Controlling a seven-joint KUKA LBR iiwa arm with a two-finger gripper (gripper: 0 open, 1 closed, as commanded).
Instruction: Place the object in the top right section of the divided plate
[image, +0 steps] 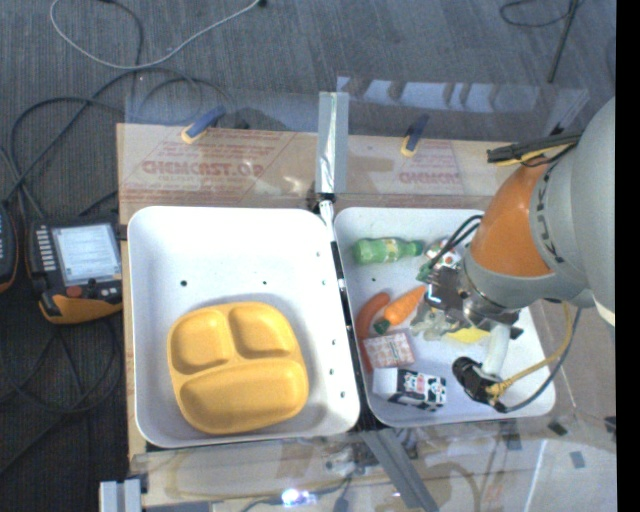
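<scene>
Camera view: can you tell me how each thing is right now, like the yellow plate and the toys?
Yellow divided plate: flat in the left bin, all sections bare.
Green bottle: lying on its side in the right bin.
Carrot: lying slanted, beside the red piece.
Black-and-white toy: lying near the bin's front.
Gripper: low over the right bin, by the carrot.
</scene>
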